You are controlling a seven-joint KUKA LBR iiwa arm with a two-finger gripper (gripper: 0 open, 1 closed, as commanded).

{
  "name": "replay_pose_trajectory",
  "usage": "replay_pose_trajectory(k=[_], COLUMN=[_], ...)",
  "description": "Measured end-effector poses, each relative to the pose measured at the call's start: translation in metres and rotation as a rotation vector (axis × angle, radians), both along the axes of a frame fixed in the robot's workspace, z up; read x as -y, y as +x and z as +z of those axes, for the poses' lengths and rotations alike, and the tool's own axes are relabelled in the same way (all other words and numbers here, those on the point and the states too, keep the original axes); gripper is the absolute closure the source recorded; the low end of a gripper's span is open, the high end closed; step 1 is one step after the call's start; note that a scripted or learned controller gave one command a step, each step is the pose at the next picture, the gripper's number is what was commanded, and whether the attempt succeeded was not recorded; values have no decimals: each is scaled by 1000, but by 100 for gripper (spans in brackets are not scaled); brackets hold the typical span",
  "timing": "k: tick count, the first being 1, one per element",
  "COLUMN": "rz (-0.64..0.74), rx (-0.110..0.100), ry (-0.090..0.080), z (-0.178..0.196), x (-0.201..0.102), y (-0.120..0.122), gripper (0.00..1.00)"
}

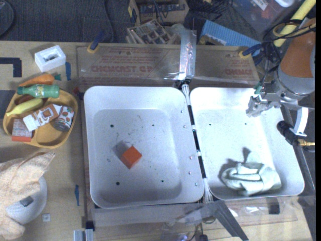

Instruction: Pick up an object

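An orange-red block (132, 156) lies in the left bin (100, 104), a little below its middle. A crumpled white cloth with green trim (251, 177) rests in the lower part of the right bin (220, 109). My gripper (259, 104) hangs over the upper right part of the right bin, well above the cloth and far from the block. I see nothing between its fingers.
A yellow bowl (64, 134) holding a green bottle, a banana and small packets sits left of the bins. A beige cloth (20, 185) lies at the lower left. A white box (50, 58) stands at the upper left. Cardboard flaps run along the back.
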State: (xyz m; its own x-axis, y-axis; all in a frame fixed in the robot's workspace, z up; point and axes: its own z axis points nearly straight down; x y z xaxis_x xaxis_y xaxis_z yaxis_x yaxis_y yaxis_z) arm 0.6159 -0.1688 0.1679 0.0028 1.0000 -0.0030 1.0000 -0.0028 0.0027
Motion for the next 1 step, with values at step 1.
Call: replay_pose_trajectory(k=[1], rz=[0], rx=[-1], ry=[0], z=[0], x=[-1], y=[0], gripper=[0])
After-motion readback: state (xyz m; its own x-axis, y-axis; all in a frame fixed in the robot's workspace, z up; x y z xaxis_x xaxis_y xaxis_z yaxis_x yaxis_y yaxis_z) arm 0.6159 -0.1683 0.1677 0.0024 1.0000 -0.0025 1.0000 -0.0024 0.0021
